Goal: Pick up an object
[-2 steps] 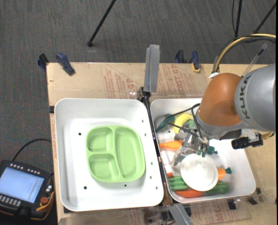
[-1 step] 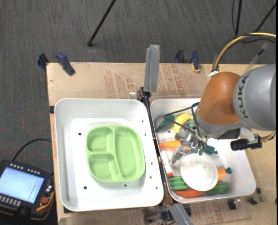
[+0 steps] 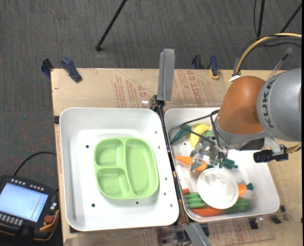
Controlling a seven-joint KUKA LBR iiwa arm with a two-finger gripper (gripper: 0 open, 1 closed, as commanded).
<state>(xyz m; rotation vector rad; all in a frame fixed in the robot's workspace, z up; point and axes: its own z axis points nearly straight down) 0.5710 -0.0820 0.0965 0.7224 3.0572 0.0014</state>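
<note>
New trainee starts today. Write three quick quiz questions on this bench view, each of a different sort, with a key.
1. True or false: the green tray lies in the right bin.
2. Where is the gripper? A) above the left bin B) above the right bin C) off the bench
3. Fill in: the white bowl sits in the ___ bin, among toy vegetables.

Key: 1 false; it lies in the left bin. 2 B; it is low over the clutter, near a yellow item. 3 right.
</note>
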